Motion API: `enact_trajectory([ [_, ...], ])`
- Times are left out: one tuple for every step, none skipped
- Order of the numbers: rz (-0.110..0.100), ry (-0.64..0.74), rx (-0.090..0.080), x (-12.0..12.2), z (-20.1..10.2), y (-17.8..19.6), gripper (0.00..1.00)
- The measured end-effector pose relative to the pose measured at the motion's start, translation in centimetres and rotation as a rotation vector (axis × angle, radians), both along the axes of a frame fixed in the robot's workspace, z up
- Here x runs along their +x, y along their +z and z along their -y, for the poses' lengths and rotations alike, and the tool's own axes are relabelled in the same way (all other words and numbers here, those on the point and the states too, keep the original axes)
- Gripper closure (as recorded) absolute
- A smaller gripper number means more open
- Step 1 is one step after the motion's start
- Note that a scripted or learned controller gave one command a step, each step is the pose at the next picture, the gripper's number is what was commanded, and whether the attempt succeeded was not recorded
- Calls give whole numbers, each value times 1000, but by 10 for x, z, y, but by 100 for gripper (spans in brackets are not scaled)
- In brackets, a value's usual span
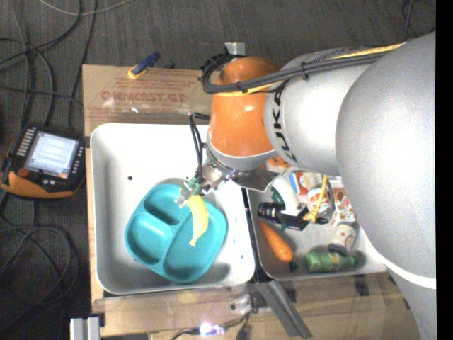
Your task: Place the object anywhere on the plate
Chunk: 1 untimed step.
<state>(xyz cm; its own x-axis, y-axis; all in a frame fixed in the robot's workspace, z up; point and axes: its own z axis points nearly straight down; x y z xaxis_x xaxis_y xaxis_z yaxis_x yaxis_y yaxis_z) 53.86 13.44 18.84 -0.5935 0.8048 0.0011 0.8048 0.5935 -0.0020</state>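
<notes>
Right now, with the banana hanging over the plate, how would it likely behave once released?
The banana looks like a stiff, light toy that keeps its curve. It would probably drop flat onto the teal plate. The plate's raised dividers might tilt it or let it slide into one compartment.

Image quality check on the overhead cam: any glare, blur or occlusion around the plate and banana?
Camera view: even, soft light; the teal plate and banana read sharp enough, with faint sheen on the plate. The white left bin is bright, near washed out. The arm looms large and soft, hiding much of the right bin. The gripper is small and murky.
</notes>
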Motion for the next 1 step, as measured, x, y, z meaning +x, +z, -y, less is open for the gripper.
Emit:
enact_trajectory([
  [0,-1,0,0,0,0,0],
])
